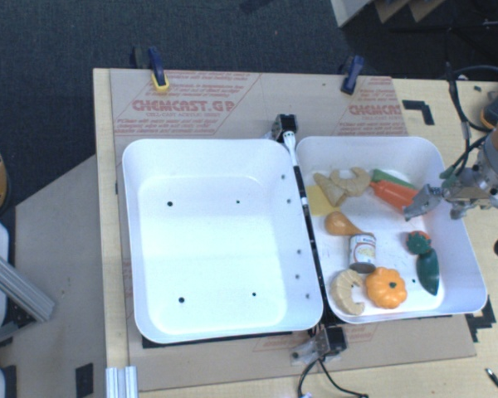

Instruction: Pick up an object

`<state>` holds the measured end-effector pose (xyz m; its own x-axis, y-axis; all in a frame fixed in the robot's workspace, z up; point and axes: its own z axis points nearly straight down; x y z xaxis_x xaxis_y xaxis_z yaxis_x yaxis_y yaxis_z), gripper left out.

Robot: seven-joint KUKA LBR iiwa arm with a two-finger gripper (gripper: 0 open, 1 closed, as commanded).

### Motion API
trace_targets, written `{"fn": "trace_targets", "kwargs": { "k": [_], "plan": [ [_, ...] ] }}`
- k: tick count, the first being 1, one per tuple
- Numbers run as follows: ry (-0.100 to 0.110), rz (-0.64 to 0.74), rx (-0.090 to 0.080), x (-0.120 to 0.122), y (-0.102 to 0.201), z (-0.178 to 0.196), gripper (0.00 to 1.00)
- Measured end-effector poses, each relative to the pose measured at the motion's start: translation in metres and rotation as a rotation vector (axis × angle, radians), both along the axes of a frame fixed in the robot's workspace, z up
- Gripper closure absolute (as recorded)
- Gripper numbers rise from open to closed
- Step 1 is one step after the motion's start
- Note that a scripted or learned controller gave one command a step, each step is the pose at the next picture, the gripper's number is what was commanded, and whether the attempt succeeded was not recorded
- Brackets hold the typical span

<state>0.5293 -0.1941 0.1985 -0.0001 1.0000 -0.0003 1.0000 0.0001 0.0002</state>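
Note:
The right bin [456, 247] holds several toy foods. An orange carrot [394, 192] with a green top lies at its far side, beside tan bread-like pieces [345, 184] and a yellow slice [318, 199]. An orange pear shape [340, 223], a small can [363, 249], an orange pumpkin [386, 288] and a tan ring piece [347, 293] sit lower down. A dark green vegetable [427, 265] lies at the right. My gripper [436, 211] hangs over the bin's right side, just right of the carrot and above the green vegetable. It is open with nothing between its fingers.
The left bin [141, 222] is a large white tray next to the right one, with a black divider strip [303, 222] between them. Blue clamps [158, 66] [353, 73] hold the board at the back. Cables run near the front edge [324, 355].

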Motion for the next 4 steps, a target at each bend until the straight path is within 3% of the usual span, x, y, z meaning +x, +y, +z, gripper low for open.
{"fn": "trace_targets", "kwargs": {
  "k": [1,2,3,4],
  "plan": [
    [0.008,0.006,0.005,0.037,0.048,-0.117,0.00],
    [-0.004,0.006,0.000,0.095,0.099,-0.114,0.00],
    [-0.002,0.002,-0.001,0.128,0.086,-0.114,0.00],
    [-0.002,-0.001,-0.001,0.138,0.065,-0.114,0.00]
  ]
}}
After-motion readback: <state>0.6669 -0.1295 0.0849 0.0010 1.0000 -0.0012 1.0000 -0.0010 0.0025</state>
